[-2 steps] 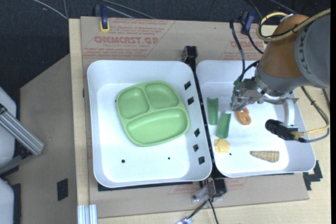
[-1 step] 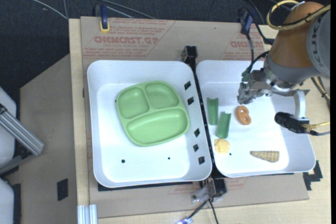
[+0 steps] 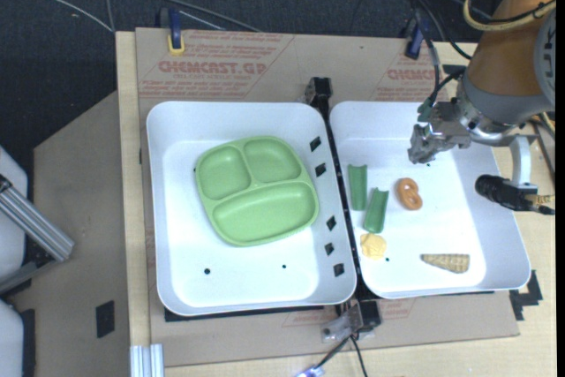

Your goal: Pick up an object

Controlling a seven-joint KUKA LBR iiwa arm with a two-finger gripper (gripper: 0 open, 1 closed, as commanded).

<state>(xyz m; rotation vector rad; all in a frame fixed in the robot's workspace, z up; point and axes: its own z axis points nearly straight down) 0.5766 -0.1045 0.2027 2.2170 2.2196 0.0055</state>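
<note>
the end effector (image 3: 425,147) hangs over the upper part of the right bin (image 3: 494,274), and i cannot tell if it is released or clenched; nothing is seen in its grip. below it, apart from it, a small orange pretzel-like piece (image 3: 408,193) lies on the bin floor. to the left of this piece two green sticks (image 3: 366,196) lie just beside each other, near the wall between the bins. a yellow piece (image 3: 373,245) is under them, and a beige cone (image 3: 447,261) lies near the lower edge. in the left bin (image 3: 177,278) a green divided plate (image 3: 256,189) rests. both bins stand on the surface (image 3: 221,57).
</note>
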